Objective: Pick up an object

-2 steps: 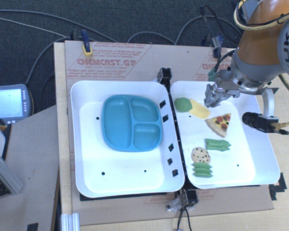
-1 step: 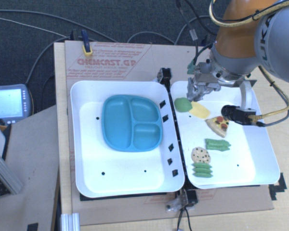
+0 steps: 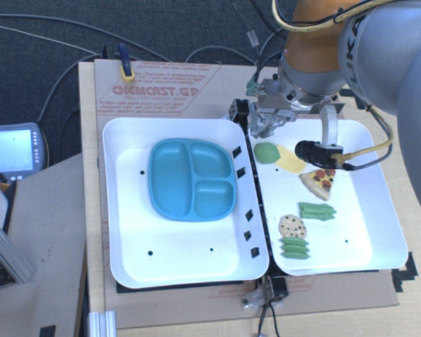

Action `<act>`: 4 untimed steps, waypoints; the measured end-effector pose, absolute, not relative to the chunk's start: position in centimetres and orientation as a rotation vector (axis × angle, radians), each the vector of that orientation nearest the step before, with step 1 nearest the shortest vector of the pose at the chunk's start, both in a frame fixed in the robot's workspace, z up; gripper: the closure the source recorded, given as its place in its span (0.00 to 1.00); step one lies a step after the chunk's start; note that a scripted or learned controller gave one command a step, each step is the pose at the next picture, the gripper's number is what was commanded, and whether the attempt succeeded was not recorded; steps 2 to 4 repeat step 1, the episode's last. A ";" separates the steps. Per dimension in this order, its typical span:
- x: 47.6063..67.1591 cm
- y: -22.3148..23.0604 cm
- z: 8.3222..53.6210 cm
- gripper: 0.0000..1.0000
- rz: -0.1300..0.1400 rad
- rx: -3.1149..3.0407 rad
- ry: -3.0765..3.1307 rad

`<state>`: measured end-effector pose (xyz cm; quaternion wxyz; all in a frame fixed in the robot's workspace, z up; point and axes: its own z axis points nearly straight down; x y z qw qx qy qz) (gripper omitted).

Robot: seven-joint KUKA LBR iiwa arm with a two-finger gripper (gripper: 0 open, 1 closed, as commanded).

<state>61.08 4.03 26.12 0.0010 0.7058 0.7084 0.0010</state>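
No object is seen lifted yet: the hand (image 3: pixel 265 126), whose grip state cannot be told, is poised over the right bin (image 3: pixel 379 209) just above the green round piece (image 3: pixel 266 152), so the pick remains undone.

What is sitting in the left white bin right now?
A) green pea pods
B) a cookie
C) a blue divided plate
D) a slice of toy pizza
C: the blue divided plate lies alone in the left bin, while the pizza slice, cookie and pea pods lie in the right bin.
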 end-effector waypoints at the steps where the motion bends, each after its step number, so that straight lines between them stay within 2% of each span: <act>1: 63.0 8.8 25.9 1.00 0.003 2.217 2.223; 4: 63.0 8.8 25.9 1.00 0.003 2.217 2.223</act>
